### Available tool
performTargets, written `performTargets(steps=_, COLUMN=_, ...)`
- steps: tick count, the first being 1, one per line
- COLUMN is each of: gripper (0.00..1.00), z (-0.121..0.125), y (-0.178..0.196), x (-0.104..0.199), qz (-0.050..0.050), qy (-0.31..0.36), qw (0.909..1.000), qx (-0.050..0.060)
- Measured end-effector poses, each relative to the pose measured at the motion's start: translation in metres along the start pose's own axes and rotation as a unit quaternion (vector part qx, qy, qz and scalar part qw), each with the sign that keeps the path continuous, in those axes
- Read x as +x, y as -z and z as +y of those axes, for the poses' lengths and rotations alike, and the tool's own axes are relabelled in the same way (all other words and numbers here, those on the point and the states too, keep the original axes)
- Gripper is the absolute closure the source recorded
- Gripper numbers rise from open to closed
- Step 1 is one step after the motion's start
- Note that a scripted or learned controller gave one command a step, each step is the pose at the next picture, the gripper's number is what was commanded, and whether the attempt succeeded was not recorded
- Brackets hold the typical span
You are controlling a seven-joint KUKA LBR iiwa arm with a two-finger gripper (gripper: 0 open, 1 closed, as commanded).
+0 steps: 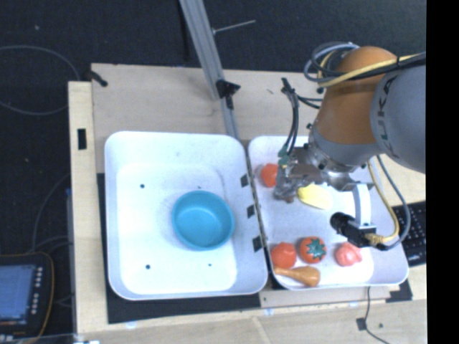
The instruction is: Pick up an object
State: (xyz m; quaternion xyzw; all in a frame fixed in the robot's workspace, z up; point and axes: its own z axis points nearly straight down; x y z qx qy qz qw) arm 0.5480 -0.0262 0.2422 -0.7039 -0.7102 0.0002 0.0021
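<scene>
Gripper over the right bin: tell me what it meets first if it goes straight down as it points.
Likely the right bin floor, between the small red-orange item and the yellow item. The gripper hangs above that gap; depth is unclear.

Tool hanging over right bin mid-frame, beside orange ball & yellow obj; blue bowl sitting in left bin.

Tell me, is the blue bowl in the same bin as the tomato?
No: the blue bowl sits in the left bin, while the tomato lies in the right bin near its front edge.
</scene>
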Motion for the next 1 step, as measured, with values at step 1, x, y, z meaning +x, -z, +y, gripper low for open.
performTargets(steps=1, gripper=1.0, z=0.0053, y=0.0055, x=0.0632, qz=0.001, qy=0.001, qw=1.0, qx=-0.001)
